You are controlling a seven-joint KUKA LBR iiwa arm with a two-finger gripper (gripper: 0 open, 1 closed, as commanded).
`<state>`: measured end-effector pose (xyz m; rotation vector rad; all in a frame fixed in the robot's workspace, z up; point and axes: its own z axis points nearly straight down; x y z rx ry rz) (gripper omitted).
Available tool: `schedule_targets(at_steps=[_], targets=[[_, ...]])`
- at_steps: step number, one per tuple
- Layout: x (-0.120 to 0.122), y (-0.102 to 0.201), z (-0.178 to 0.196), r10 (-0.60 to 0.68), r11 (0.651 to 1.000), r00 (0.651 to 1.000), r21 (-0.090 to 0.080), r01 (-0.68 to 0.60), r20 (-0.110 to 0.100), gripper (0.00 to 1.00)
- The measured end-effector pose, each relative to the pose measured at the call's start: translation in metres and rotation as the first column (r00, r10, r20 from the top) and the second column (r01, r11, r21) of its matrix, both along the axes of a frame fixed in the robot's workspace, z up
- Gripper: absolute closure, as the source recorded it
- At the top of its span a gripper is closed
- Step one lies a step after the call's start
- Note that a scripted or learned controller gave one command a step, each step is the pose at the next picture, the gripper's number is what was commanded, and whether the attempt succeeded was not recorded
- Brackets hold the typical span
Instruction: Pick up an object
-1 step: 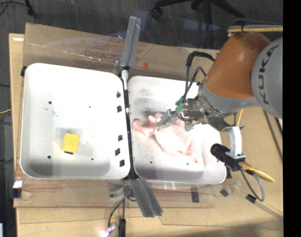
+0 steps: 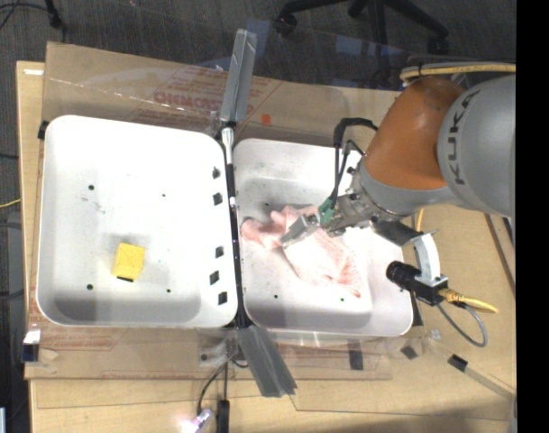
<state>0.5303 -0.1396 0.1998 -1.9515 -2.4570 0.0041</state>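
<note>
The gripper [image 2: 303, 230] reaches down into the right bin [image 2: 256, 165], its tips on or just above a crumpled pink-and-white cloth [image 2: 321, 258] lying in that bin's middle; whether it is clenched or released cannot be told. The left bin [image 2: 67, 152] holds a small yellow block [image 2: 129, 261] near its front. Both bins sit side by side on the worktop [image 2: 490, 350].

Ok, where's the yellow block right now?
The yellow block lies in the left bin, toward its lower-left corner, well away from the gripper over the pink cloth in the right bin.
</note>
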Motion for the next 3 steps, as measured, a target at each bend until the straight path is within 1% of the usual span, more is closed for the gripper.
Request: schedule_targets(at_steps=[1, 2, 3], targets=[[0.042, -0.023, -0.107, -0.012, 1.0, 1.0, -0.001, 0.012, 0.006, 0.0], [0.042, -0.023, -0.097, -0.007, 1.0, 1.0, -0.003, 0.007, 0.005, 1.0], [0.064, 0.078, 0.013, -0.231, 0.973, 0.973, -0.001, 0.231, 0.001, 1.0]])
